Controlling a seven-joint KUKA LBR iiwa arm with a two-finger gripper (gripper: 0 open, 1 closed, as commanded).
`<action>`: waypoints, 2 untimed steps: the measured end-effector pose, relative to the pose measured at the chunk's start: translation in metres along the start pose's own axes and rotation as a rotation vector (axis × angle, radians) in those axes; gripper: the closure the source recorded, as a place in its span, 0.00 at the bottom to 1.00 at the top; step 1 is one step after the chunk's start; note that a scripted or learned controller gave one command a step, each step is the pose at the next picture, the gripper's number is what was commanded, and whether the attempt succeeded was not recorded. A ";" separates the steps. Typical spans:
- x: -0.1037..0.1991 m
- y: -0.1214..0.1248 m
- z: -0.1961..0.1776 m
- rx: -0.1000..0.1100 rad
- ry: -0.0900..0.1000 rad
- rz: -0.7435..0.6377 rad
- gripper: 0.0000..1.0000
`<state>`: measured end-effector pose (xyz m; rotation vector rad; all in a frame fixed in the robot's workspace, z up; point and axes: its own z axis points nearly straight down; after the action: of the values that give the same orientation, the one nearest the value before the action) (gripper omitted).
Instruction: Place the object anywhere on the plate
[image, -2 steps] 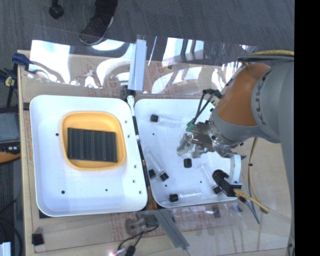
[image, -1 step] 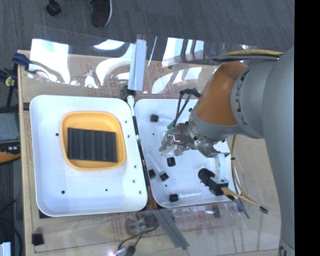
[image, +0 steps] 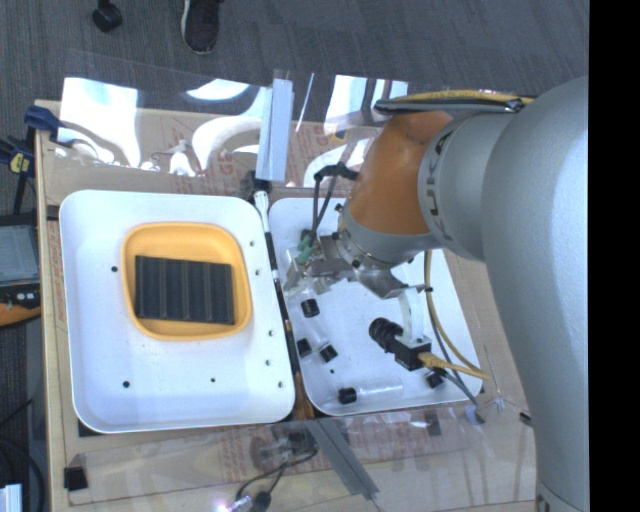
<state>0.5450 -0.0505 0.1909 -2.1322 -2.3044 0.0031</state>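
Note:
A yellow plate (image: 185, 280) with a dark ridged centre lies in the left white bin (image: 100, 390). My gripper (image: 304, 262) is low over the upper left corner of the right white bin (image: 450, 330), close to the wall between the bins. The grey arm with its orange band (image: 400, 185) hides most of that bin's upper half. Several small black pieces lie on the right bin's floor, one (image: 310, 307) just below the gripper and others (image: 327, 352) nearer the front. I cannot make out any object between the gripper's tips.
A clear, tube-like item (image: 385, 388) lies near the front of the right bin beside a black piece (image: 346, 396). A black connector with a yellow cable (image: 395, 343) hangs from the arm over the bin. A metal bracket (image: 275, 130) stands behind the bins.

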 end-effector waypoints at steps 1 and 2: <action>0.000 0.000 0.000 0.000 0.000 0.000 0.00; 0.088 0.020 -0.001 -0.002 0.000 -0.186 0.00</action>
<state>0.5582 0.0384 0.1919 -1.9102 -2.4933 0.0008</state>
